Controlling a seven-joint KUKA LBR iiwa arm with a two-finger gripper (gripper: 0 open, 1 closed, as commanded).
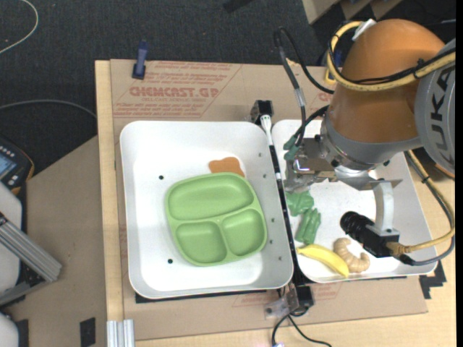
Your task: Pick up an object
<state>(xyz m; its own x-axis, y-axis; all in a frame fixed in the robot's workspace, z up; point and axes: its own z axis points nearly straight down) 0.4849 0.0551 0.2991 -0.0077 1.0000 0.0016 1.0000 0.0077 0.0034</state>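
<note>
1. The left bin point(137, 194) holds a green divided plate point(215, 217), with a flat orange piece point(226, 166) tucked at the plate's 12 o'clock edge.
2. In the right bin point(409, 194), green toys point(304, 212) lie along the 9 o'clock wall. A banana point(323, 259) and a knobbly tan piece point(352, 255) sit close together near 6 o'clock.
3. The green toys look like the likeliest pick, lying just at 6 o'clock of the end effector point(304, 166).
4. To do it well, descend straight onto a single green piece, stay clear of the wall at 9 o'clock, and close only once it is straddled.
5. The arm point(383, 71) reaches in from 3 o'clock, its wrist turned down over the right bin. Whether the end effector is open or closed I cannot tell.
</note>
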